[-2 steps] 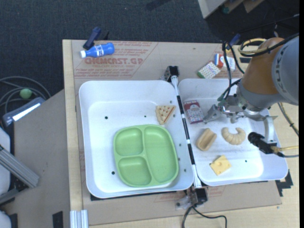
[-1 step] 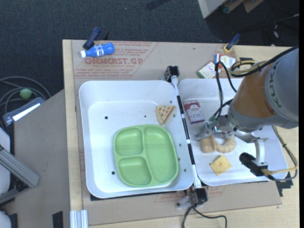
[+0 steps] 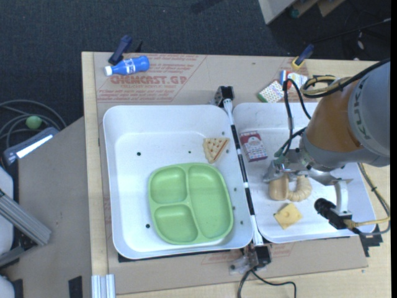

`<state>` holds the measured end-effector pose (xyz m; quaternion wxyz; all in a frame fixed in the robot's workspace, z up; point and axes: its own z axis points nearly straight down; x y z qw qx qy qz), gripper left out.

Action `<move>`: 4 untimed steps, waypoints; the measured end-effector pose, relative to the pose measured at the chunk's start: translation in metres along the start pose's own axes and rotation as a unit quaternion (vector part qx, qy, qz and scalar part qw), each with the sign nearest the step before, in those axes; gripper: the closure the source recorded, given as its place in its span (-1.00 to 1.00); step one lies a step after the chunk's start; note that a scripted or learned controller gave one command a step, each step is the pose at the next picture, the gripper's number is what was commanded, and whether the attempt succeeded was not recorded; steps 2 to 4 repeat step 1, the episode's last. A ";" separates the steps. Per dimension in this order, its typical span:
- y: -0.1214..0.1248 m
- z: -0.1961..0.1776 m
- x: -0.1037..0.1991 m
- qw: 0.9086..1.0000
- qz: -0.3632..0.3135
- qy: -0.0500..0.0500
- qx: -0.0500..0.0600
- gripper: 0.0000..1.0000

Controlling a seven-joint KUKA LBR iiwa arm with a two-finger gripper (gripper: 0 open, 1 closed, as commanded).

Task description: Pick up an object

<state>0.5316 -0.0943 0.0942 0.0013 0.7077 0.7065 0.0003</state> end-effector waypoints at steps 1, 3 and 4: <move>0.017 -0.091 0.082 1.000 -0.001 0.001 0.001 1.00; 0.017 -0.091 0.082 1.000 -0.001 0.001 0.001 1.00; 0.017 -0.091 0.082 1.000 -0.001 0.001 0.001 1.00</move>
